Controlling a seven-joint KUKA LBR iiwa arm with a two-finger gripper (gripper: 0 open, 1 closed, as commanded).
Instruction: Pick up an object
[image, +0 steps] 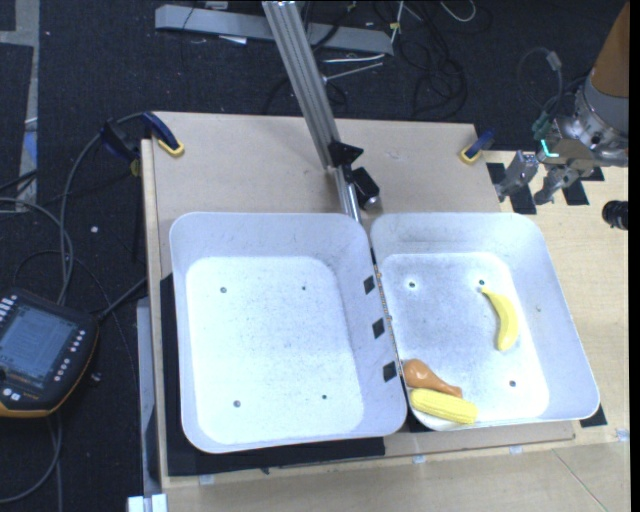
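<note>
- The arm (612, 60) enters at the upper right corner, grey, with an orange part at the very top edge of the view.
- Its hand (540, 180) hangs over the bare surface (260, 165) just beyond the far right corner of the right bin (560, 330), outside the bin's rim.
- The two dark fingers (517, 178) stand apart with a clear gap between them, and nothing sits in that gap.
- A small green light glows on the wrist, just above the fingers.
- The right bin holds three things (all toy food, by the look of them).
- A yellow banana (502, 318) lies in the right half of that bin, curved, running from far to near, well apart from the hand.
- A yellow corn cob (444, 406) lies at the near left corner of the right bin, close to the front rim.
- An orange-brown piece (430, 377), shaped like a drumstick, lies just behind the corn cob, touching it or nearly so; I cannot tell which.
- The left bin (190, 330) sits beside the right one, their inner rims overlapping in the middle.
- A slanted metal post (310, 90) rises from the far edge of the surface, between the two bins.
- A handheld control pendant (35, 350) rests on the dark floor at the left, off the surface.
</note>
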